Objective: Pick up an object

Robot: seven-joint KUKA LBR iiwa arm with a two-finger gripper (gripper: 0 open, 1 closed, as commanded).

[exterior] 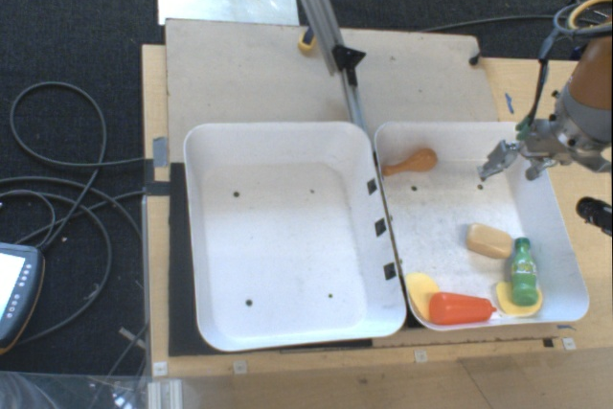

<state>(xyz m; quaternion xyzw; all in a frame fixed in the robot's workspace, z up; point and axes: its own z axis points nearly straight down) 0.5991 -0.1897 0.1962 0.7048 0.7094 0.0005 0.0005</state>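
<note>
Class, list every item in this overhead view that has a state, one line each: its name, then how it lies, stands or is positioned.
Green plastic bottle: upright, on a yellow piece, right bin.
Orange carrot-shaped toy: lying flat, near rim.
Tan block: lying flat.
Brown drumstick-shaped toy: lying by the divider.
Left white bin: holds no objects.
Gripper: above the right bin, holding nothing.

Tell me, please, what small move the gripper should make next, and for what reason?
Probably it should move toward the near side of the right bin and descend over the tan block. The gripper hangs above the bin's far right part with nothing between its fingers, and the block lies apart from the green bottle, giving room.
</note>
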